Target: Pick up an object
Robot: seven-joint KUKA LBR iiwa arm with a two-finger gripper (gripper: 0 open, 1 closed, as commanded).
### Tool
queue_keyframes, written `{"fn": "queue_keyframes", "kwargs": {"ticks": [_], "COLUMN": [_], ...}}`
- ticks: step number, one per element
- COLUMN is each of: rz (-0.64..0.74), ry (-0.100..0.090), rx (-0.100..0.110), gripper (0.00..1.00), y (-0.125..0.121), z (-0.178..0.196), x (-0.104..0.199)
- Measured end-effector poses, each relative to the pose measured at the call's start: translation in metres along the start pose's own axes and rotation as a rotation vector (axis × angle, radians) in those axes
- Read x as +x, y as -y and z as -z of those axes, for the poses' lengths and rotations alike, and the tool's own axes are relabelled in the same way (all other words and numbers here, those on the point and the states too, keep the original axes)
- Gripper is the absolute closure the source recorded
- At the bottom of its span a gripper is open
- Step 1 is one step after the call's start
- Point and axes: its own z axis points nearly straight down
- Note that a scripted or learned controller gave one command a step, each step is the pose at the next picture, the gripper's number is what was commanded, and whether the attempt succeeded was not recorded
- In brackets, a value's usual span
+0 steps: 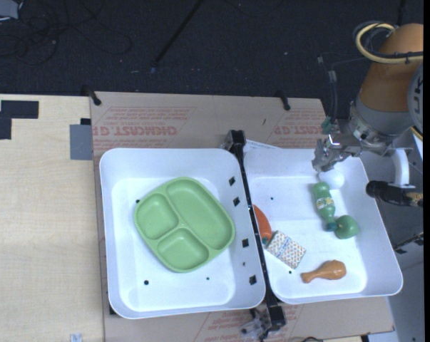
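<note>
Toy drumstick (325, 271): lay near right bin's (386, 280) front edge. Green bottle (323, 201): mid-bin, green ball (346, 226) touching. Patterned packet (286, 249): by divider. Pincer (329, 155): hovered over back edge; state cannot be told. Advice: descend squarely astride the bottle, clear of the wall.

Bench (36, 212) bears cardboard sheet (200, 120); two white bins (122, 191) (375, 262) atop.

From my screen I see a dark floor (165, 27) at the top, with thin cables (179, 20) lying across it. On the left is a light wooden table surface (36, 219). A brown cardboard sheet (193, 120) with red printed letters lies under the bins.
</note>
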Motion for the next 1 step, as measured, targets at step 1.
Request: {"fn": "queue_keyframes", "kwargs": {"ticks": [1], "rz": [0.002], "ry": [-0.002], "rx": [0.000], "gripper": [1.00], "y": [-0.0015], "z": [0.0079], "x": [0.0591]}}
